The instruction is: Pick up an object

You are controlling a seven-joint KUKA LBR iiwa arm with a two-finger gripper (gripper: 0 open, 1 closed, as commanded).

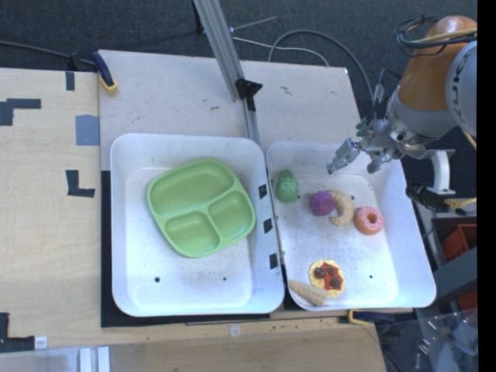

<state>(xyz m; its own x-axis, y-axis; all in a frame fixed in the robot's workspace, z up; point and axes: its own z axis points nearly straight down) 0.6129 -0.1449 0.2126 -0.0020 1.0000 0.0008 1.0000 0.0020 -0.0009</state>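
1. Nearest us, at the right bin's (411, 281) front edge, we see a tan cone (308, 292) lying flat, well below and left of the claw.
2. Touching it, just behind, sits a small tart (327, 276) with red and dark topping, well below the claw.
3. Farther back we find a pink donut (369, 221), below the claw and slightly to its right.
4. Left of the donut lies a beige croissant (342, 208), pressed against a purple ball (322, 203); both sit below the claw, near it but apart.
5. A green fruit (287, 186) rests by the bin's left wall, left of the claw and a little lower.
6. The left bin (124, 208) holds a green tray (201, 206) with three compartments, far left of the claw.
7. The claw (346, 154) hangs over the right bin's far part, above bare floor. We see nothing between its fingers; whether they are spread or closed, we cannot tell.
8. Behind it rises the arm (434, 76), grey with an orange band.
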